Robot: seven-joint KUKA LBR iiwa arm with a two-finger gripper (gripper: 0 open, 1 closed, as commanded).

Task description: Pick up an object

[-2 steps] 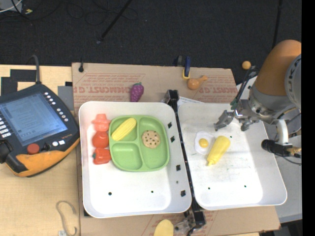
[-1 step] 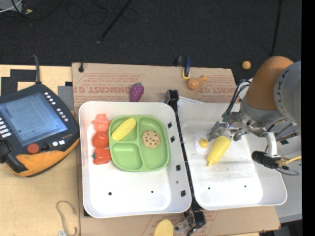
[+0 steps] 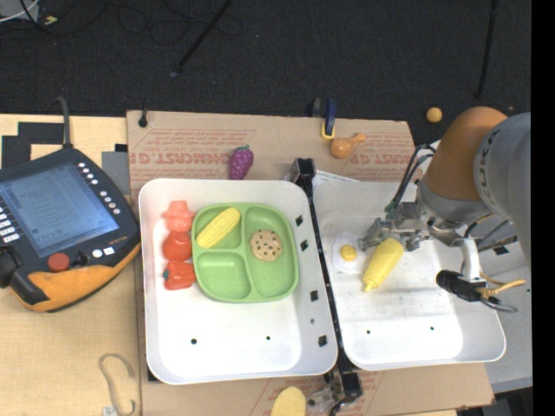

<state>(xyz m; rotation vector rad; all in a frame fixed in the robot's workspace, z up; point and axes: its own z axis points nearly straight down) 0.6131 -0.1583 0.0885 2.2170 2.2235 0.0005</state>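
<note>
Right bin (image 3: pixel 434 341): yellow bottle (image 3: pixel 382 263) lies tilted, fried egg (image 3: pixel 347 254) just beside it. Gripper (image 3: pixel 396 234) sits over the bottle's upper end. Left bin (image 3: pixel 225 354): green divided plate (image 3: pixel 245 253) bearing corn (image 3: pixel 217 226) and cookie (image 3: pixel 266 245); red pieces (image 3: pixel 177 245) alongside.

Brightness: even, fairly bright over the two shallow white plastic bins (image 3: pixel 234 354); the dark floor behind stays dim.
Glare: the white bins look slightly washed out, without hard hotspots.
Shadows: soft and short, beneath the yellow plastic mustard bottle (image 3: pixel 382 263).
Sharpness: mildly soft overall; small details are grainy.
Edges: no obvious bending.
</note>
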